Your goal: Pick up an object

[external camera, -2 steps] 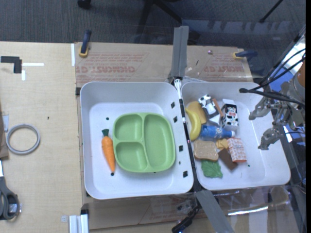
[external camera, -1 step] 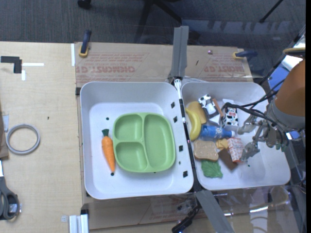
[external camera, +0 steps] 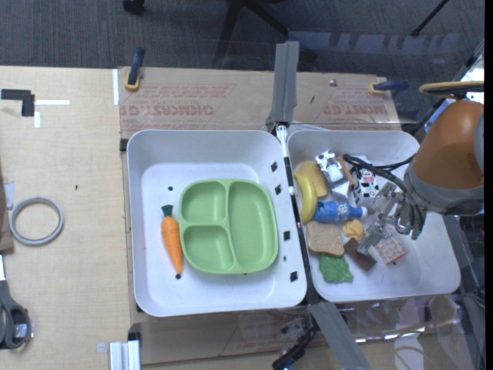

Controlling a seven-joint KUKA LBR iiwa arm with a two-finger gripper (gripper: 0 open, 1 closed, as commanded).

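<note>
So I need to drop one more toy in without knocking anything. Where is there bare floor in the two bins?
Left bin: bare strips all around the green tray, except where the carrot lies at its left. Right bin: bare along the near and right edges. Its left half is crowded: banana, blue bottle, bread, green leaf, with the tool over them.

Bright, even light; soft shadows.

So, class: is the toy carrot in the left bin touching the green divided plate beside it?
Apart. The camera view shows a thin strip of white bin floor between the carrot and the plate's left rim along the carrot's whole length.
</note>
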